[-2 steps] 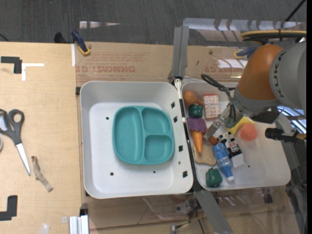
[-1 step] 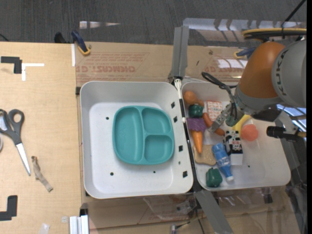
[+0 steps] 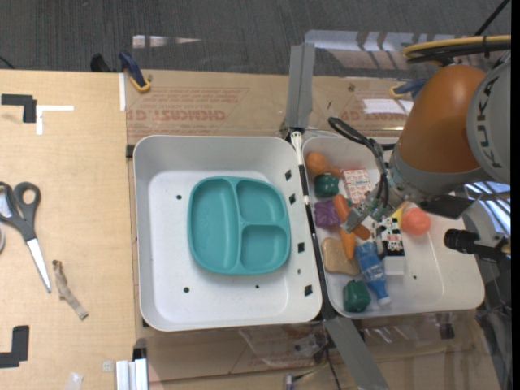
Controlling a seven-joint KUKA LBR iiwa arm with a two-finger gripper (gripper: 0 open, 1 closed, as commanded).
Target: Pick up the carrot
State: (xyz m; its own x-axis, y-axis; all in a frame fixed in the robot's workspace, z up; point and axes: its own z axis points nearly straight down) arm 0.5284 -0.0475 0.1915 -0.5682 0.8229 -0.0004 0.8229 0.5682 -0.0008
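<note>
The carrot [image 3: 348,232] is a slim orange piece lying near the left wall of the right bin [image 3: 439,287], between a purple grape bunch [image 3: 326,214] and a blue bottle [image 3: 372,270]. My gripper [image 3: 367,216] hangs low over the bin's middle, just right of the carrot's upper end and close above it. The wrist and its cables hide part of the carrot and the items beneath. Nothing visibly sits lifted in the gripper.
The right bin also holds an orange fruit [image 3: 317,162], a dark green piece [image 3: 327,185], a white packet [image 3: 355,183], a tan slice [image 3: 335,256], a green vegetable [image 3: 355,296] and a pink ball [image 3: 416,220]. A teal divided plate [image 3: 240,224] lies in the left bin [image 3: 154,218]. Scissors [image 3: 24,222] lie on the bench.
</note>
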